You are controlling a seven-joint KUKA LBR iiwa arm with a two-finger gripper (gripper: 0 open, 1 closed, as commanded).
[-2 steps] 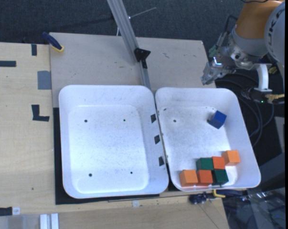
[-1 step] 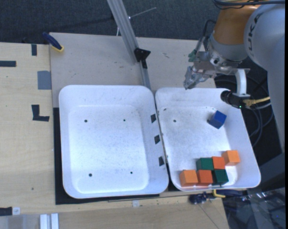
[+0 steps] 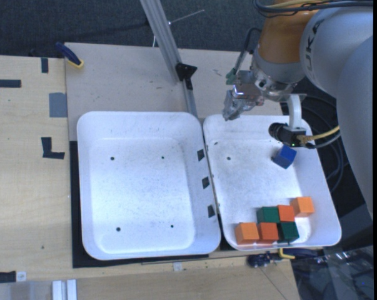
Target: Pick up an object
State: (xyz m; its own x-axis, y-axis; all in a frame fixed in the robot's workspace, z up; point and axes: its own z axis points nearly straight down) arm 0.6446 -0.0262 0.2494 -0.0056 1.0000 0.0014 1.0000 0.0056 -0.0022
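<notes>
Camera view: hand [image 3: 232, 109], finger state can't tell, hovers over right bin [image 3: 238, 174] far rim, so likely pre-grasp, next needs descent onto a block, e.g. one blue block [image 3: 284, 157] nearby; three orange blocks [image 3: 246, 232], two green blocks [image 3: 269, 215] at near edge.

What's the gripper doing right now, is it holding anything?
Gripper: above the far rim of the right bin, nothing visible between its fingers; open or closed cannot be told.
</notes>
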